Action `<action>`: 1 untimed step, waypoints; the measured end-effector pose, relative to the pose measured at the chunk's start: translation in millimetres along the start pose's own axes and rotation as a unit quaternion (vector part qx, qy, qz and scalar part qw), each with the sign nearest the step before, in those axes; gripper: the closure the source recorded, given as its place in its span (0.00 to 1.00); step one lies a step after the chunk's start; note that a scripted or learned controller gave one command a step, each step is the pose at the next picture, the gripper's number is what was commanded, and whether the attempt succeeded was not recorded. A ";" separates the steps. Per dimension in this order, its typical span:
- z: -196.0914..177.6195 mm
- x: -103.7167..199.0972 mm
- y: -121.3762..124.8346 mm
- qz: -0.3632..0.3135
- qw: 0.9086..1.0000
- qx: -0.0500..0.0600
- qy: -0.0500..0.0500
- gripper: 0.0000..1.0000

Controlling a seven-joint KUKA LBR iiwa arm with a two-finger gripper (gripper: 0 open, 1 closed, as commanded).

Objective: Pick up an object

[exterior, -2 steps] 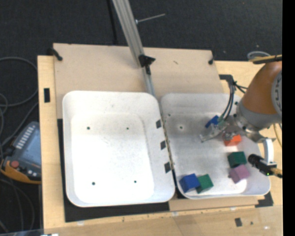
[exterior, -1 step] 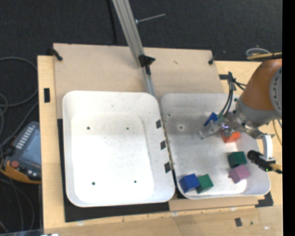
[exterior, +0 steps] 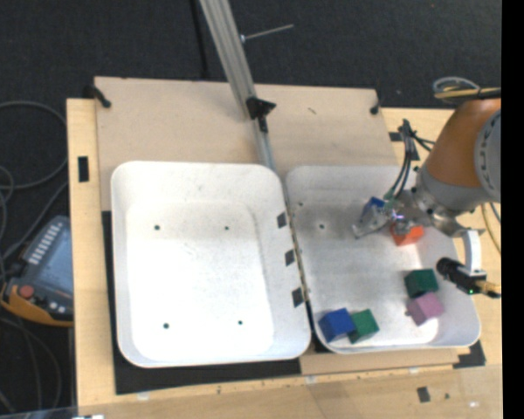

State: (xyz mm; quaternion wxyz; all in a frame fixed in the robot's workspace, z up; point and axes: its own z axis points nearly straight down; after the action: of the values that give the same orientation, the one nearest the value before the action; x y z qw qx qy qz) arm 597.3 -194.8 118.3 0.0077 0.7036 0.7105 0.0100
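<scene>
Orange block (exterior: 407,235) sat just beside the gripper (exterior: 373,217), apparently ungrasped; whether its fingers were apart or together I couldn't tell. Lifting remained.

Bench (exterior: 183,112): lying on dark carpet, bearing two white bins side by side.
Metal rail (exterior: 230,46): slanting down from the top edge toward the gap between the bins.
Handheld controller (exterior: 44,269): resting on the floor just left of the bench.
Cables (exterior: 4,160): trailing over the carpet at far left.
</scene>
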 end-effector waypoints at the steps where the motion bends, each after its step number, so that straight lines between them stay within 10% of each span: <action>1: 1.8 -0.8 23.2 0.001 1.000 -0.002 -0.002 0.00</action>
State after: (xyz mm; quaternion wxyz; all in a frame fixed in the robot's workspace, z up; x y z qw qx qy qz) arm 620.5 -195.4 117.1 0.0104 0.7045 0.7096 0.0098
